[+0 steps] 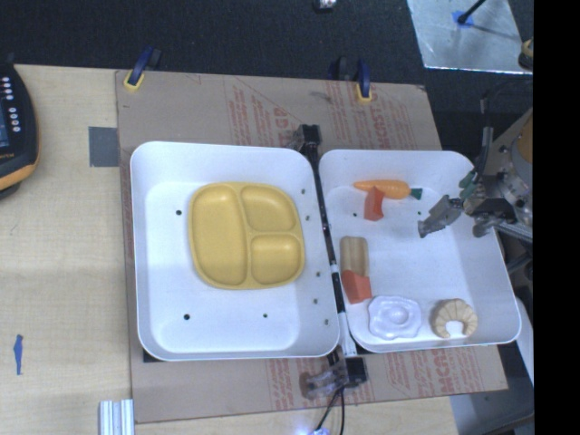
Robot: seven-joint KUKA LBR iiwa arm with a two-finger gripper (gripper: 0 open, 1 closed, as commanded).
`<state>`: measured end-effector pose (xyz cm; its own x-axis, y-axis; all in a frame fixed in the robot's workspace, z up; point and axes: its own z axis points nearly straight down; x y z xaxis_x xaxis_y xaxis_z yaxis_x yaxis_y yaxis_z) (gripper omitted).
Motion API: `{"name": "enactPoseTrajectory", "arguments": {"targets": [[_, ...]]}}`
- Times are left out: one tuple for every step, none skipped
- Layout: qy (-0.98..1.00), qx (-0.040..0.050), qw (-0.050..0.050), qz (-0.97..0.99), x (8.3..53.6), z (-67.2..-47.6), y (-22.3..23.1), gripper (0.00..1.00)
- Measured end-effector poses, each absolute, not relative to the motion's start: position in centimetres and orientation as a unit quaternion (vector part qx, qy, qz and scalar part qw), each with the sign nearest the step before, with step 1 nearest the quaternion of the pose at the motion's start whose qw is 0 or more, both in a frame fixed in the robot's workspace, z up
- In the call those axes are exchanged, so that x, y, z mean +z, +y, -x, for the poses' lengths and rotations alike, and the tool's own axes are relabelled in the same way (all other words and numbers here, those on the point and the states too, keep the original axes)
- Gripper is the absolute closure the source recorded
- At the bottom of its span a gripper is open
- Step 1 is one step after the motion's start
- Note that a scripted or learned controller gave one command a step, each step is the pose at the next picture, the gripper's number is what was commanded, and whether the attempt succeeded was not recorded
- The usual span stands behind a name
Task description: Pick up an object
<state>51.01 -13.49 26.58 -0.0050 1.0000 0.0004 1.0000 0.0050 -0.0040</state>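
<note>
Over the right bin (489, 243), three o'clock side: gripper (460, 217); fingers spread, grasping nothing
Ten o'clock of it: carrot (382, 188)
Left bin (154, 270): yellow plate (246, 235)

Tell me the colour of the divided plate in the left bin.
Yellow. The divided plate shows clearly in the camera view, lying in the left bin.

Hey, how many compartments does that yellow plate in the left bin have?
3. The yellow plate has one long compartment down its left side, one at upper right and one at lower right.
</note>
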Motion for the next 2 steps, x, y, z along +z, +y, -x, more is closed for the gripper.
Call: {"name": "enactPoseTrajectory", "arguments": {"targets": [[-0.711,0.0026,0.003,0.704,15.0,-56.1,-11.4,0.0],[-0.71,-0.0002,-0.001,0.704,10.9,-63.9,-9.9,0.0]]}}
